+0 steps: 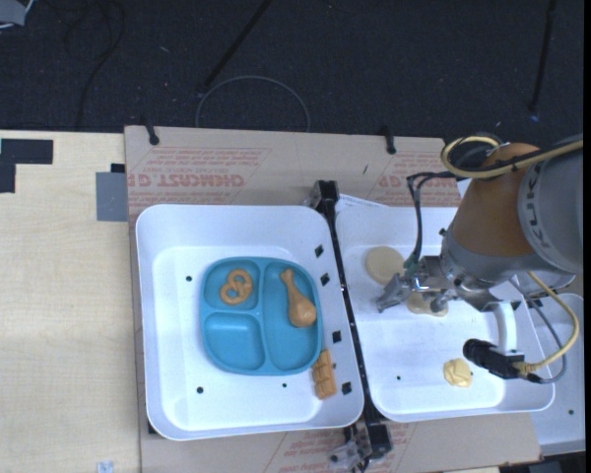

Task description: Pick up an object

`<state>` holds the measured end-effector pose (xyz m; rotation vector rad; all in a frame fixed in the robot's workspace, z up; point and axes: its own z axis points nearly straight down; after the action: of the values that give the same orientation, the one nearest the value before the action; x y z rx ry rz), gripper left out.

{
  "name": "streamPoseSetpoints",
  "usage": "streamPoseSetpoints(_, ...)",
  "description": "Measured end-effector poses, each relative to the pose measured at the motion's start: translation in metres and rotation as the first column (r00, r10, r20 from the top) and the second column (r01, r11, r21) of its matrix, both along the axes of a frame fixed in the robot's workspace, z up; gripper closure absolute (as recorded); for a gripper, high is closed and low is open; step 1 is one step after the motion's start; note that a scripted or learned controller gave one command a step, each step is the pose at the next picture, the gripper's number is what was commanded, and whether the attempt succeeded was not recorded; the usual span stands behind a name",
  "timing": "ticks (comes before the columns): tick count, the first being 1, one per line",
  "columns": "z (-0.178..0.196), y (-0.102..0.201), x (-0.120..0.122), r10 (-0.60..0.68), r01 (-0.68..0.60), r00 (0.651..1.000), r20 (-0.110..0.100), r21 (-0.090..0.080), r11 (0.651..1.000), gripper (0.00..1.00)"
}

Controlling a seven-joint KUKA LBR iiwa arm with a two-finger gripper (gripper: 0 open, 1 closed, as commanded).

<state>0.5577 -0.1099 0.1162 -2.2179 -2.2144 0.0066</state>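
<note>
In the right bin (414, 394), the gripper (402, 292) hangs low over the upper middle of the floor, with the grey arm (557, 215) and its orange band (492, 205) reaching in from the right edge of the view. From this slanted overhead angle I cannot tell whether the gripper is open or closed, nor whether it has hold of anything. A small pale lump (426, 304) lies right at the gripper, partly hidden by it; whether the two touch cannot be made out. Just to the left of the gripper and a little farther up, a flat pale disc (380, 262) lies on the bin floor, near the black strip (337, 284) that runs between the bins. Toward the lower right of the same bin, well apart from the gripper, sits a small yellowish piece (458, 372). The left bin (163, 363) holds a blue divided plate (238, 348), with a pretzel (236, 286) in its upper left compartment and a brown drumstick (297, 302) in its right compartment. An orange-brown piece (324, 374) lies on the bin floor just beside the plate's lower right corner, close to the black strip. Both bins rest on a sheet of cardboard (227, 170) printed with red lettering, on the pale wooden bench (49, 313).
</note>
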Motion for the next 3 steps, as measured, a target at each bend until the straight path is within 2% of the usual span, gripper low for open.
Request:
streamPoseSetpoints(1, -0.027, 0.000, 0.001, 0.000, 0.000, 1.000, 0.008, -0.005, 1.000, 0.00)
streamPoseSetpoints(2, -0.015, -0.002, 0.002, -0.006, 0.006, 1.000, 0.012, -0.006, 1.000, 1.00)
streamPoseSetpoints(3, 0.033, 0.001, -0.006, -0.004, 0.004, 1.000, 0.008, -0.002, 1.000, 1.00)
